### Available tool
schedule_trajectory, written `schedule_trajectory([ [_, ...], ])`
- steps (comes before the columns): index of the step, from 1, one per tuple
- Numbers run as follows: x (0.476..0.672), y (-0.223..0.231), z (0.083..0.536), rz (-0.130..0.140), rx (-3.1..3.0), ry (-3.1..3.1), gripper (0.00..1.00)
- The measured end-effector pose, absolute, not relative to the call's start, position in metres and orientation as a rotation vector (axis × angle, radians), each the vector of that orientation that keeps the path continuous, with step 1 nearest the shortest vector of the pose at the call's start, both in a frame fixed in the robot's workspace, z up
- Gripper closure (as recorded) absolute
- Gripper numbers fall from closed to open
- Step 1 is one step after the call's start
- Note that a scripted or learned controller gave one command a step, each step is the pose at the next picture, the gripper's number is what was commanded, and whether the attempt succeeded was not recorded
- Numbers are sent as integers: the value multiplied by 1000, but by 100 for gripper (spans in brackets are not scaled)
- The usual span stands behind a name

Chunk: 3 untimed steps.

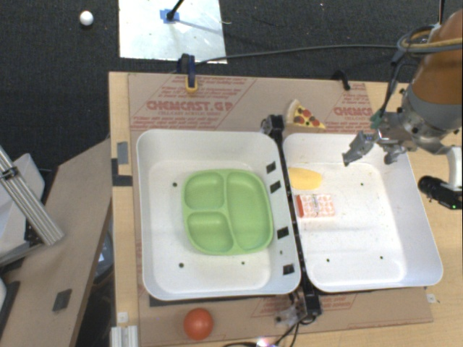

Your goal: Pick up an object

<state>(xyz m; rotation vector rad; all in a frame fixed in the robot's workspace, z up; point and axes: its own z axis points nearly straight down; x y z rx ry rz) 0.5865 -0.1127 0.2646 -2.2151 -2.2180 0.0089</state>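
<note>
Here, an orange ball [198, 323] lies at bottom centre; the green tray [227, 211] fills the left bin [163, 154]; yellow piece [305, 178] and red-printed packet [316, 206] occupy the right bin [405, 259]; spread gripper [372, 152] hovers upper right.

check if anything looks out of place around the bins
Two things lie outside the bins: a toy pizza slice on the cardboard behind the right white bin, and a round orange-red ball on the bench in front of the left white bin.
</note>
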Motion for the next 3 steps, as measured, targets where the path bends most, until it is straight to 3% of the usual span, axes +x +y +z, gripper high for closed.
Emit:
schedule_trajectory([
  [1,588,-113,270,-1,-2219,-2226,0],
  [3,591,-127,178,2,-2220,-2221,0],
])
